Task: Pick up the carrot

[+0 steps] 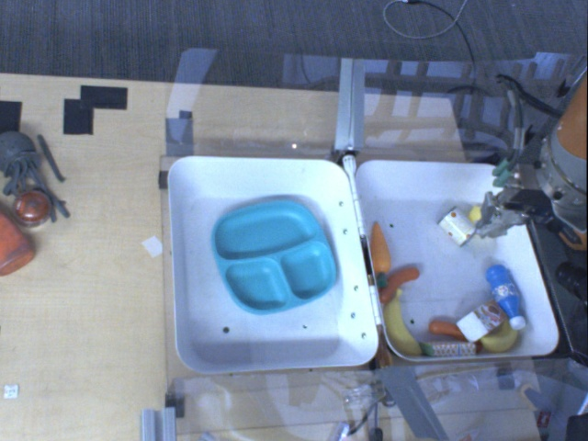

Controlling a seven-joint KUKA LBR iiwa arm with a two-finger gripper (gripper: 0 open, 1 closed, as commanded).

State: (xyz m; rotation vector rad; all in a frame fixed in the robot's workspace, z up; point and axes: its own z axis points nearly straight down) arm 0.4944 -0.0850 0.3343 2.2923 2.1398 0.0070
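Observation:
The carrot (379, 247) is a slim orange piece lying lengthwise against the left wall of the right bin (432, 184). My gripper (487, 221) hangs over the right side of that bin, well to the right of the carrot and apart from it. Its tip is next to a small white and yellow block (457, 224). The grey arm enters from the right edge.
Below the carrot lie a red-orange sausage-like piece (401, 278), a banana (399, 325), a second small orange piece (446, 329), a white packet (478, 322) and a blue bottle (504, 291). The left bin (188, 246) holds a blue divided tray (274, 254).

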